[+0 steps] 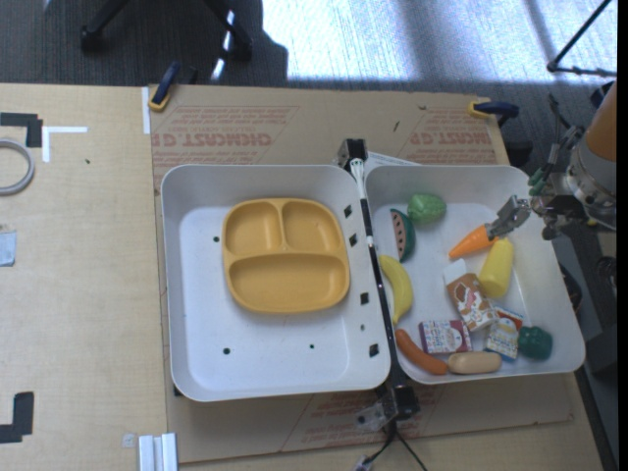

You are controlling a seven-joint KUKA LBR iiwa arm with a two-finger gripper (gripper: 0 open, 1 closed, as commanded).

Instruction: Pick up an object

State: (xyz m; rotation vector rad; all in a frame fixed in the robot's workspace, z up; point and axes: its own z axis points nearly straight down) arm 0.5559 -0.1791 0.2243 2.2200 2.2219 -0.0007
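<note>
One slanted overhead view shows a tan wooden tabletop carrying two shallow white plastic bins side by side. The left bin holds a yellow plastic plate with three compartments. The right bin holds toy foods: a green leafy lump at the far side, a watermelon slice, a curved yellow banana along the left wall, an orange carrot, a yellow corn-like cylinder, small printed snack packets, a red-orange sausage, a tan bread roll and a dark green round piece in the near right corner.

The grey arm enters from the right, and its metal pincer hangs over the far right part of the right bin. Whether its tips are spread or pressed together cannot be told, and nothing is seen between them.

The carrot is the likeliest target. It lies just left of and slightly nearer than the pincer, almost touching its tip, with its long axis slanting from near-left up to far-right, toward the pincer. The yellow cylinder sits just beside the carrot on the near side, so room there is tight. White floor lies open on the far side, between the carrot and the far wall.
</note>
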